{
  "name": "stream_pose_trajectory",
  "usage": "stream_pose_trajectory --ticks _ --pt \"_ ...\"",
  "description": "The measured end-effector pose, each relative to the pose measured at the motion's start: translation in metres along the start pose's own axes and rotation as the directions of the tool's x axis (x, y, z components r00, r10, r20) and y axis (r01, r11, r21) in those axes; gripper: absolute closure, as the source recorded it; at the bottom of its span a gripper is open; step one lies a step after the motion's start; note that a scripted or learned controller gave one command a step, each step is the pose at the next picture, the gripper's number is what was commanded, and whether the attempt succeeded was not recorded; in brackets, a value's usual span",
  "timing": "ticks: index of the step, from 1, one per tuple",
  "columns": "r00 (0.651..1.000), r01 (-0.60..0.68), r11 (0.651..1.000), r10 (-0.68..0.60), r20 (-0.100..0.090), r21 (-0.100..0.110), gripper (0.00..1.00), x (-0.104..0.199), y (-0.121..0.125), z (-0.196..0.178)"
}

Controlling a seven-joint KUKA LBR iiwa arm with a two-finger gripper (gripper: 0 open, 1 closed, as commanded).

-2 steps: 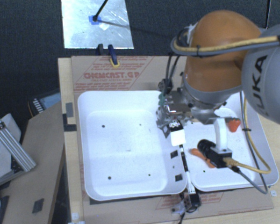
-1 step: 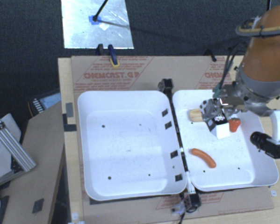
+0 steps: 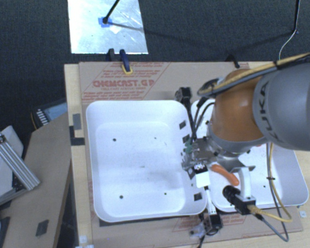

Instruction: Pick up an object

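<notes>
My wrist hangs low over the right bin point(image 3: 296, 191), close to the wall it shares with the left bin point(image 3: 136, 158); the orange object point(image 3: 223, 174) lies on the right bin's floor just beside and below my wrist, toward the near edge; its long axis slants from upper left to lower right; my jaws point(image 3: 199, 168) are masked by my own body, so I cannot tell their state; I judge the coming move a short shift toward that object.

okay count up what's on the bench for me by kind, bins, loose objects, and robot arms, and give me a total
White bins: 2, the left bin and the right bin
Loose objects: 1, an orange object in the right bin, partly under the arm
Robot arms: 1, the arm, reaching over the right bin
Total: 4
</notes>
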State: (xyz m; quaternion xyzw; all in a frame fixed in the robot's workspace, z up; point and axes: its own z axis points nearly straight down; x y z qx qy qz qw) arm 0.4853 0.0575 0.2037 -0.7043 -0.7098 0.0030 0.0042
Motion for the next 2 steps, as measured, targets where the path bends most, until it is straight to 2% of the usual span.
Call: stream_pose_trajectory --ticks 1,2 --pt "1.000 -0.002 1.000 0.002 -0.002 -0.031 1.00 0.004 0.002 -0.172" --pt "1.000 0.000 1.000 0.000 -0.001 -0.019 1.00 0.042 0.000 -0.237"
